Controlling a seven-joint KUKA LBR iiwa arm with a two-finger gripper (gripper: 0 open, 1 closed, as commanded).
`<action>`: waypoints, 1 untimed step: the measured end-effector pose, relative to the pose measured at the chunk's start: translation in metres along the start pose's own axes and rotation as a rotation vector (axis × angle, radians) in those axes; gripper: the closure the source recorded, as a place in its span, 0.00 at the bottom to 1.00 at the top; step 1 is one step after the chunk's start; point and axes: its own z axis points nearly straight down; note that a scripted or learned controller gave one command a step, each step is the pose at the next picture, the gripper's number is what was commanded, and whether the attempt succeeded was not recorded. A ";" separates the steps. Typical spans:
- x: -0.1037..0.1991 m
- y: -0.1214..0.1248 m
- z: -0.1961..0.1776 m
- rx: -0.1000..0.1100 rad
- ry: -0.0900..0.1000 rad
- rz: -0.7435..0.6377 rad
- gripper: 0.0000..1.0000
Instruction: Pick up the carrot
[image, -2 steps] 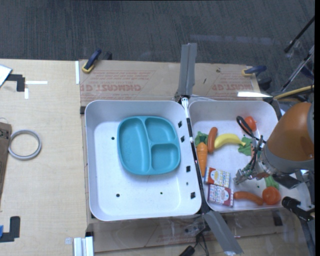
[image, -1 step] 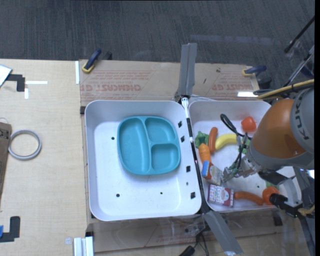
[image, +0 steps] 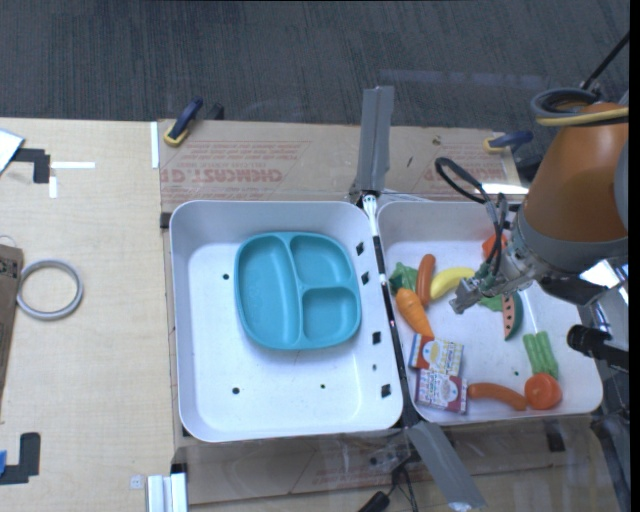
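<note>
The carrot (image: 411, 309), orange with a green top, lies at the right bin's (image: 590, 395) left side, touching a hot dog (image: 426, 277). A banana (image: 449, 281) lies nearby, beside the gripper (image: 472, 296).

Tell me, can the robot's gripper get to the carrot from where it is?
Probably yes. The carrot lies uncovered in the right bin, close to the gripper, though a green toy and a red sausage crowd it.
</note>
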 end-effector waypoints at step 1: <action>0.000 0.000 0.000 0.000 0.000 0.000 0.00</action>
